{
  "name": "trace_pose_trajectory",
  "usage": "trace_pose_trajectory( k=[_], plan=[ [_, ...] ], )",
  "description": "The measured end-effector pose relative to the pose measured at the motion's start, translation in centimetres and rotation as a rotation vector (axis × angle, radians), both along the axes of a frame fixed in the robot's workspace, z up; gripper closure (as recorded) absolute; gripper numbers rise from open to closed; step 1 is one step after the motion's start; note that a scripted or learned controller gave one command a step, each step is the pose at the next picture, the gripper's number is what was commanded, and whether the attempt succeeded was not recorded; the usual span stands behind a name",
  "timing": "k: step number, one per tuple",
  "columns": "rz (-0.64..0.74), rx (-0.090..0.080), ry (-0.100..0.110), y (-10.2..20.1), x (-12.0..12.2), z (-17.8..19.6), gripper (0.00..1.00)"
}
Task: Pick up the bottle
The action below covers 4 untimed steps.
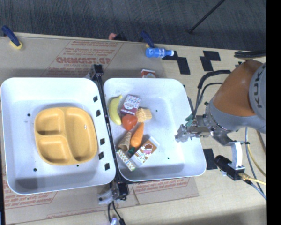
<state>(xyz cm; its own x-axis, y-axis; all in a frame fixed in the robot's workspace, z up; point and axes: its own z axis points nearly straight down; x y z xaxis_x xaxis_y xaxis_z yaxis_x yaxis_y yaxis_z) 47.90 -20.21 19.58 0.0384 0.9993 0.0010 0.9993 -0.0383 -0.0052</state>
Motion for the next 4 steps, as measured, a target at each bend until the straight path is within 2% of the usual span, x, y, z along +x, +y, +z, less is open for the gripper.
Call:
trace_pose_trajectory(
  k=[1, 2, 3, 4],
  plan=[
    [0.07, 0.001, 0.0, 8.44, -0.3, 1.6, 1.0],
    [-0.358, -0.001, -0.001, 7.76, -0.32, 1.61, 1.0],
    [-0.52, -0.004, -0.004, 8.04, -0.27, 1.62, 1.0],
    [-0.61, -0.005, -0.005, 8.72, -0.25, 2.27, 1.0]
  ],
)
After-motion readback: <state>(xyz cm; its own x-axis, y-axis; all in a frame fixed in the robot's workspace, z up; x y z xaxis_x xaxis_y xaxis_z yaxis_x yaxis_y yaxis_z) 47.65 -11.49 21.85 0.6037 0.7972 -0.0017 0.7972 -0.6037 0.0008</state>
